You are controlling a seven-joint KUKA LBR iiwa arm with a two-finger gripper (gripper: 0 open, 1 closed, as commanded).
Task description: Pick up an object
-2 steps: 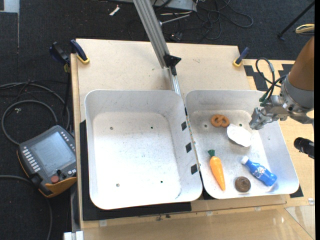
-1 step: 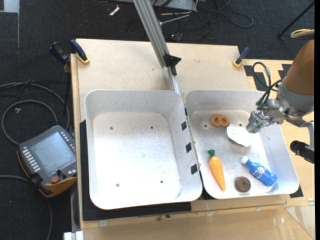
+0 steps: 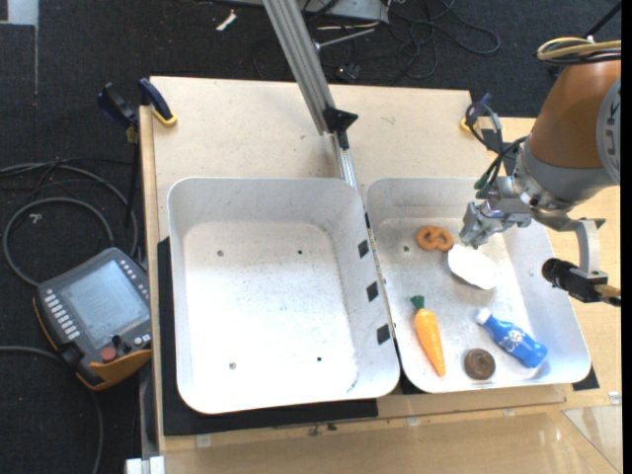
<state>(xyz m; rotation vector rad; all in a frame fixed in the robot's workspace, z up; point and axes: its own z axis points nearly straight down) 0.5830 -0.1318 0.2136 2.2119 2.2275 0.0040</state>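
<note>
Far L, off bench on dark carpet: teach pendant, grey screen, orange underside, cable looping up behind it. Bench top pale wood, clamp at rear-L corner, another clamp at rear-R.

L bin: shallow, white, speckled floor w/ a few small dark dots.

Aluminium strut runs diag. from top centre down to the gap btwn bins, ends at black bracket near rear rims.

R bin, contents L to R:
- carrot, orange w/ green top, lying lengthwise near the L wall, front half.
- pretzel, brown, rear part of bin, well apart from carrot.
- white object, flat-ish blob, mid bin, just R of and below pretzel.
- brown disc, round, near front rim, just R of carrot tip.
- blue bottle, white cap pointing up-L, lying tilted near front-R corner, close to disc but not touching.

Gripper hangs low over rear-mid of R bin, tips right at the upper edge of the white object, pretzel just to its L. Pincer state: cannot tell, tips too small and dark vs. the bin. Nothing seen pinched btwn them.

Arm, orange band above grey wrist, comes in from R edge.
</note>
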